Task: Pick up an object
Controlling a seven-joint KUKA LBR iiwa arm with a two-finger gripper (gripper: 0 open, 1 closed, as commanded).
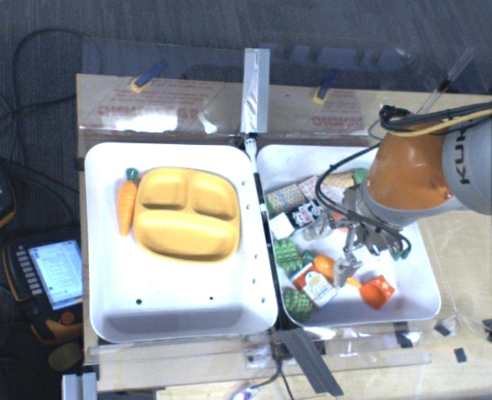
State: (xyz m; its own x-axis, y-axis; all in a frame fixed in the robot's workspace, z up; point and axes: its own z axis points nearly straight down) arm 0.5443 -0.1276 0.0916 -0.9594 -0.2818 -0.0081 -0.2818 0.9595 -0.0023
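The claw (pixel 346 267), its state unclear, hovers over packets (pixel 315 287) with unreadable labels.

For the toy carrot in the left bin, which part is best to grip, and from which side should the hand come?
Grip the carrot across the middle of its orange body, coming straight down from above. It lies flat and lengthwise, green top toward the far wall, in the narrow gap between the left bin wall and the yellow tray. The fingers probably fit best closing across its thin width, though the tray side looks tight.
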